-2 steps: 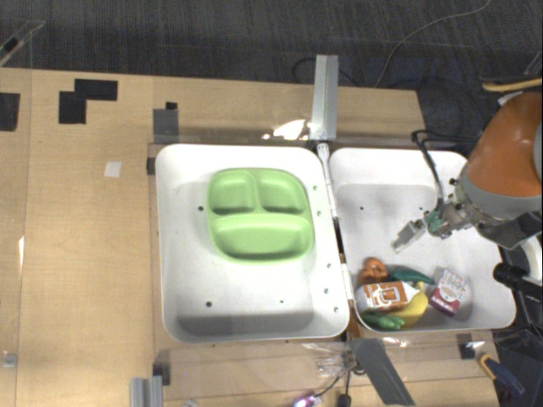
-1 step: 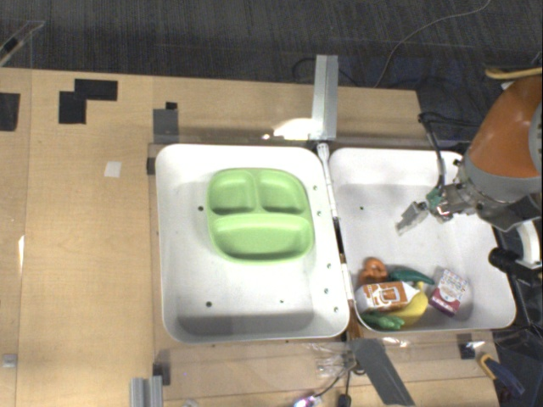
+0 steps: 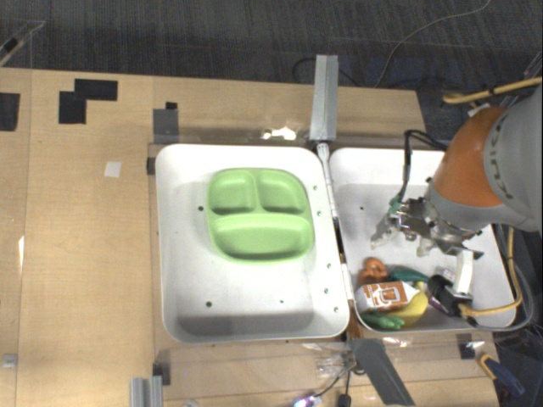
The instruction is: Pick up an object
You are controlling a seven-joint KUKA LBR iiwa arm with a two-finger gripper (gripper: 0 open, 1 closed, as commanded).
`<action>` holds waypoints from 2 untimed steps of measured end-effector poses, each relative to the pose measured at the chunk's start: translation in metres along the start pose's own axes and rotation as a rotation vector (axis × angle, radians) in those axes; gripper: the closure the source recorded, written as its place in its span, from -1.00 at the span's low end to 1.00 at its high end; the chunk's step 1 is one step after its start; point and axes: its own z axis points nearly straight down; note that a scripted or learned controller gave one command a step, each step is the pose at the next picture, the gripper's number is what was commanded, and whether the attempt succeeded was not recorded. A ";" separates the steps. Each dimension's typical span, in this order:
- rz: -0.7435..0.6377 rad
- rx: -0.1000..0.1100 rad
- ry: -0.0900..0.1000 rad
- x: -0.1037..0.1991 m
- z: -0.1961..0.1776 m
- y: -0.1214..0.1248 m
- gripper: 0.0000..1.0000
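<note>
1. The claw (image 3: 392, 225) hangs over the right bin (image 3: 365, 185), fingers slightly apart, gripping nothing.
2. Objects (image 3: 394, 297) crowd that bin's near edge, just below the claw.
3. A green tray (image 3: 259, 213) sits in the left bin (image 3: 182, 253).

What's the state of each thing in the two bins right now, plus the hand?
green tray: upright, compartments bare, lying flat in the left bin
right bin: holds a pile at its near end
pile of small items: heaped together, touching, untouched by the arm
hand: above the right bin, nothing seen held
</note>
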 end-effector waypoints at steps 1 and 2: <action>-0.079 -0.020 0.002 -0.002 0.036 -0.035 -1.00; -0.083 -0.025 0.007 0.001 0.024 -0.032 1.00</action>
